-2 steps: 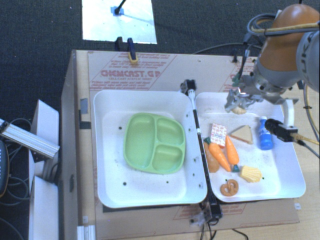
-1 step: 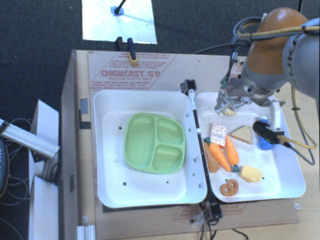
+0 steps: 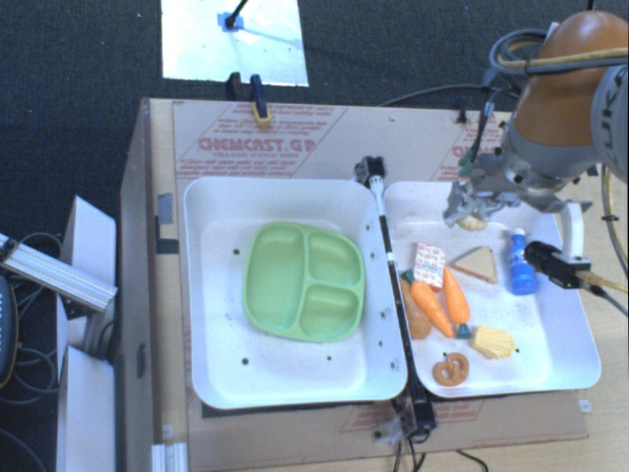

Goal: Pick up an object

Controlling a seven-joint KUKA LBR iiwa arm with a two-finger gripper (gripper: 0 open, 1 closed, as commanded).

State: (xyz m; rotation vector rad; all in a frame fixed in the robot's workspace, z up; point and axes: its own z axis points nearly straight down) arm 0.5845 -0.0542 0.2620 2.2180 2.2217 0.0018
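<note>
My gripper hangs low over the far left part of the right bin. A small pale yellow item lies right at its tips, partly covered by it. Nearer in the same bin are a pink and white packet, a triangular sandwich slice, a blue bottle, two orange carrots, a yellow ridged piece and a brown pretzel. All of them rest on the bin floor, apart from the gripper.
The left bin holds a green divided plate. A thin rod runs along the ridge between the two bins. The grey and orange arm looms over the right bin's far corner.
</note>
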